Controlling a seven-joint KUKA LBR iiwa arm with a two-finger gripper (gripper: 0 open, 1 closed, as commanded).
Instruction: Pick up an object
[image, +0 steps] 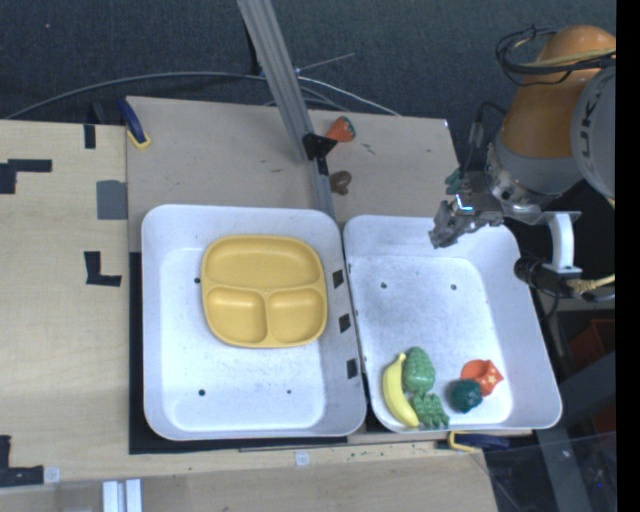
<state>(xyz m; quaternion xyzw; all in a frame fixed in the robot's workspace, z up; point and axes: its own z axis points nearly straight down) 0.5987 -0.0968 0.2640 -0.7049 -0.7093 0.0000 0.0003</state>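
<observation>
Toy food lies in the right bin's (440, 280) near corner: a yellow banana (396, 394), a green bumpy vegetable (418, 370) with a leafy green piece (431, 409) below it, a dark green ball (464, 397) and an orange-red piece (483, 374). My gripper (447, 231) hangs over the far edge of the right bin, well away from the food, with nothing visible between its fingers. The grey arm with its orange band (555, 75) comes in from the upper right.
The left bin (165, 330) holds a yellow divided plate (265, 289). A grey metal post (285, 75) slants down at the back between the bins, with a small orange clip (342, 128) beside it. Cables run near the arm on the right.
</observation>
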